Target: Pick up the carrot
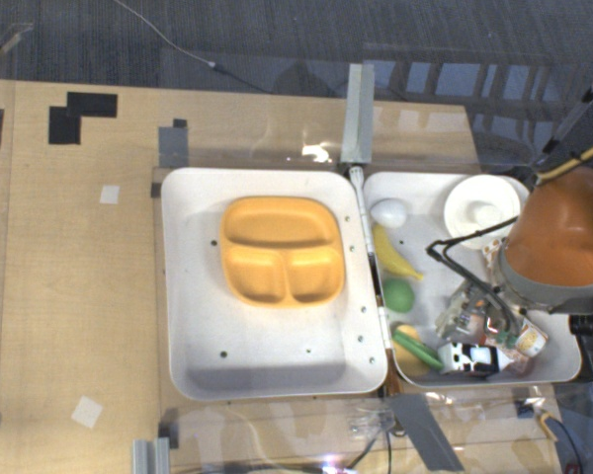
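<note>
We see the hand [471,316] low in the right bin [415,373] (among clutter); open or closed, we cannot tell. The carrot, perhaps, is hidden.

Yellow-orange tray [281,250], white bins [193,354], green ball [399,295]; yellow banana [393,255], blk/wht box [471,357]

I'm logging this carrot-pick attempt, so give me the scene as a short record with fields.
left bin: holds a yellow divided tray
right bin: white egg, white bowl, banana, green ball, green-topped item at the front
arm: over the right bin
gripper: low among the items, fingers unclear
carrot: not clearly identifiable
</note>
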You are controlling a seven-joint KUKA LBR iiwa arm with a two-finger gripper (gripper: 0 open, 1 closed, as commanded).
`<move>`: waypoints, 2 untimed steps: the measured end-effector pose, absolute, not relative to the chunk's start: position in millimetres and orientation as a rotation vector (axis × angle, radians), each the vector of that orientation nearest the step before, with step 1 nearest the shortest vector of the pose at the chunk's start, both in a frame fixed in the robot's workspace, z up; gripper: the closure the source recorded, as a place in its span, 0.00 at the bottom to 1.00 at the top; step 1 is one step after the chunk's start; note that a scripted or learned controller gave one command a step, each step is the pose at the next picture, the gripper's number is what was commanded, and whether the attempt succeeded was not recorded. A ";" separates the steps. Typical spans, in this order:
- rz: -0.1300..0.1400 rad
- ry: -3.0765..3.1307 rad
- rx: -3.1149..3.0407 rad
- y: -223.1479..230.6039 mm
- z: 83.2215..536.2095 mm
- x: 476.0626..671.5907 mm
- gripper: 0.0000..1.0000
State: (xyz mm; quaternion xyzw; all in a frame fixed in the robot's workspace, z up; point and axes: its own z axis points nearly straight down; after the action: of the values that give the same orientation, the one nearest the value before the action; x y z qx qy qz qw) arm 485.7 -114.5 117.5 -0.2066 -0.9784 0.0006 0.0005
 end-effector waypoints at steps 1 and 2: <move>0.008 -3.151 -0.241 -95.9 95.4 492.6 1.00; 0.005 -3.156 -0.238 -94.3 93.4 493.5 0.00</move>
State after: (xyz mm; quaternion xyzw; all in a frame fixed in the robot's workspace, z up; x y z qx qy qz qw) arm 493.5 -94.3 93.4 -0.0753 -0.9971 0.0015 -0.0118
